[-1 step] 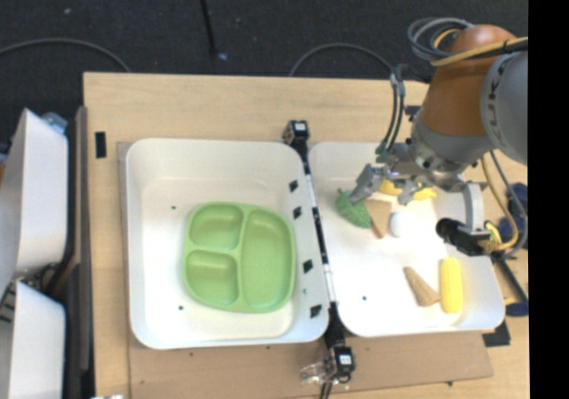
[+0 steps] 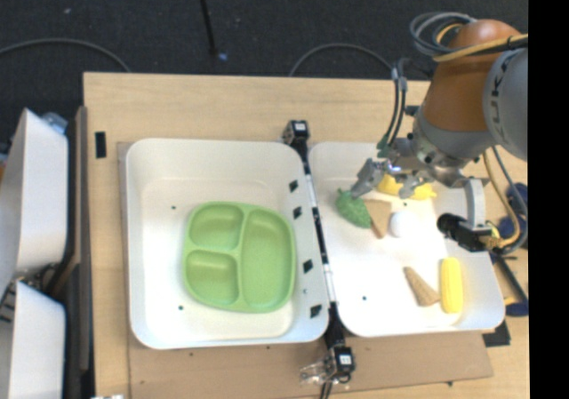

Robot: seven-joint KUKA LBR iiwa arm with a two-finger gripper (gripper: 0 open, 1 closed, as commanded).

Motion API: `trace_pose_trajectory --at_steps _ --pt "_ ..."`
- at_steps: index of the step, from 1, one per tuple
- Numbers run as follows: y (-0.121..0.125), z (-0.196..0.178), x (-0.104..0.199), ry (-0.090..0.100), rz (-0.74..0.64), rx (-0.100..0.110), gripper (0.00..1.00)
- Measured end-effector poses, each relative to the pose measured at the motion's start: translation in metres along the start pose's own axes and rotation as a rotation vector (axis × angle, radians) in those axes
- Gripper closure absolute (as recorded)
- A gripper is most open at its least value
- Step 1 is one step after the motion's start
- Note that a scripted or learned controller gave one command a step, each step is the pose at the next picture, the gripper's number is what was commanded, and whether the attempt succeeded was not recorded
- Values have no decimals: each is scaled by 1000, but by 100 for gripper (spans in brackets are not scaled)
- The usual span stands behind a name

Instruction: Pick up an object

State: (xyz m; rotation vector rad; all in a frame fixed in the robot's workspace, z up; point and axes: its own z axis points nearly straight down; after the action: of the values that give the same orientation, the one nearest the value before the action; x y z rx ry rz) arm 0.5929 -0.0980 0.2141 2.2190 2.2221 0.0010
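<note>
**Toy food in the right bin, claw spread above it**

Objects lie in the right bin: a fuzzy green lump, a smooth yellow corn cob, a tan cone, a white egg shape. The gripper hovers open, grasping nothing. A glossy green divided plate sits in the left bin.

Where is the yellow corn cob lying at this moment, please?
The yellow corn cob lies in the right bin, near its front right corner, beside a tan cone.
</note>
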Motion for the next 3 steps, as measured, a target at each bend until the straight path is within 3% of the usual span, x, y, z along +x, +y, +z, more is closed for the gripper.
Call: trace_pose_trajectory --at_steps 2,3 --pt "6 102 -6 -3 4 -1 0" --pt "11 105 -9 -5 6 -15 0"
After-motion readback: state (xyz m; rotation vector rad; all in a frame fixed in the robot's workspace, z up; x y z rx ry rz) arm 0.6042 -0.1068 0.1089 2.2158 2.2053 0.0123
